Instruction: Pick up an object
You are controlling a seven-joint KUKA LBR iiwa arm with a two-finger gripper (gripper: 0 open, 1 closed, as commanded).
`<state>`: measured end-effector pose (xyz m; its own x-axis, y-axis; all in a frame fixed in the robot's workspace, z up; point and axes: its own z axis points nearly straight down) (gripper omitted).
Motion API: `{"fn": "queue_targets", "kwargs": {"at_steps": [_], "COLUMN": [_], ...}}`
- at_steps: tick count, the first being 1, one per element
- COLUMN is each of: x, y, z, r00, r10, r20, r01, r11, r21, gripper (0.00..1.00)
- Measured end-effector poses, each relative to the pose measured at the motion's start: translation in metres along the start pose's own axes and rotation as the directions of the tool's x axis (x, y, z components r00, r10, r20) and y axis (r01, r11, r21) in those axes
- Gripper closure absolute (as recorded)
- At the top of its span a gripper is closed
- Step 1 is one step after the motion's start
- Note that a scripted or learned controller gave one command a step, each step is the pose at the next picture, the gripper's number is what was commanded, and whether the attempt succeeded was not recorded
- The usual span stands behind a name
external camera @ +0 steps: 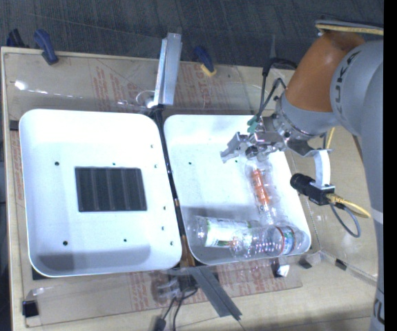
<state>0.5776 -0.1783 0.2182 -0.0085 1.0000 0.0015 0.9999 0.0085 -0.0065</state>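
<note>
1. Camera view, looking down at a slant: you have two shallow white bins side by side on the bench, the left bin point(39, 185) filling the left-centre of the frame and the right bin point(198, 178) sitting just right of centre, their inner walls touching.
2. Your arm point(329, 67) enters from the upper right of the frame, grey with its orange band showing near the top right.
3. The gripper point(243, 147) hangs over the upper part of the right bin, its metal tip pointing toward the left of the frame; whether it is spread or pressed together you cannot tell from this angle.
4. Just below the gripper lies a clear plastic bottle with an orange label point(262, 188), stretched roughly up and down along the right side of that bin. Its top end sits right at the gripper tip, but contact cannot be judged.
5. Across the bottom of the right bin lies a second clear bottle with a green-and-white label point(243, 236), on its side, running left to right along the lower wall.
6. The two bottles meet or overlap near the lower right corner of the bin.
7. In the left bin you see a dark ribbed rectangular panel point(110, 189) at its middle.
8. Blue clamps point(45, 45) grip the bench edge along the upper left of the frame.
</note>
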Motion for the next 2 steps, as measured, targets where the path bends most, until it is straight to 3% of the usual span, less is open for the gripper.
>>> {"fn": "queue_targets", "kwargs": {"at_steps": [1,2], "x": [-0.032,-0.031], "y": [-0.038,-0.014], "z": [0.015,0.023], "r00": [1.0,0.993], "r10": [-0.021,-0.119], "r20": [0.001,0.003], "r01": [0.021,0.119], "r11": [1.0,0.993], "r21": [-0.001,-0.006], "gripper": [0.0,0.0]}}
